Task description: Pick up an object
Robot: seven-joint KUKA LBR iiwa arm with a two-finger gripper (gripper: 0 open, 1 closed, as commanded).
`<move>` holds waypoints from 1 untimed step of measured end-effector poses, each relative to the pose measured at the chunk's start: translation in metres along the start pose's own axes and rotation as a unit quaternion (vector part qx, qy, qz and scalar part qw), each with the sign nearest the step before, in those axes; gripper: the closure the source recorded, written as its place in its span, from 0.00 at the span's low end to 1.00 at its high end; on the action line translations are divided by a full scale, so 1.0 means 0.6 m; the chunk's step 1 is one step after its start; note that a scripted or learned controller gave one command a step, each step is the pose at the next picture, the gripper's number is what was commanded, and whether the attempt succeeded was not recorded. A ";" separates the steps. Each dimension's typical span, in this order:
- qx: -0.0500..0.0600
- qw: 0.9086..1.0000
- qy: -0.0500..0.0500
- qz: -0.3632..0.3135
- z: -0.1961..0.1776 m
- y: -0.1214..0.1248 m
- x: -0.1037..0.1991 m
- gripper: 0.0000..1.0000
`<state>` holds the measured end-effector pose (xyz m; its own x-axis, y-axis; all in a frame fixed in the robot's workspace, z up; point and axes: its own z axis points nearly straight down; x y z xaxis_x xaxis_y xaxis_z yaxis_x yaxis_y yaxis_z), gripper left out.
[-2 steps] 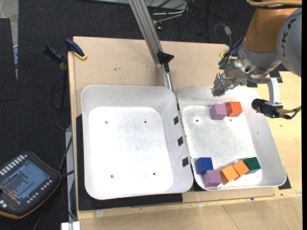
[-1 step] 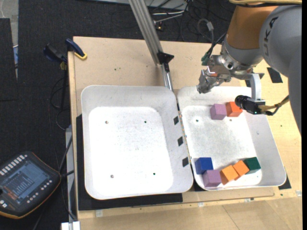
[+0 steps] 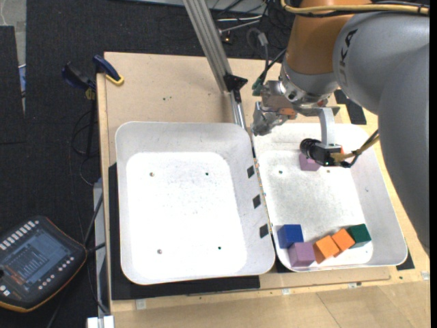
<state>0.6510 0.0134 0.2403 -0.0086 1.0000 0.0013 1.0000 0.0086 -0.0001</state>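
My gripper (image 3: 265, 123) hangs over the far left corner of the right bin (image 3: 382, 203), at the end of my grey arm (image 3: 382, 39); whether it is open or closed I cannot tell. A purple block (image 3: 309, 161) lies in that bin near its far edge, just right of my gripper and partly hidden by a black fitting (image 3: 319, 150). Along the bin's near edge sit four more blocks: blue (image 3: 289, 235), purple (image 3: 302, 253), orange (image 3: 327, 245) and green (image 3: 358, 235). The left bin (image 3: 130, 183) lies beside it.
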 end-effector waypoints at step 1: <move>-0.001 1.000 0.000 0.000 0.016 0.015 0.089 1.00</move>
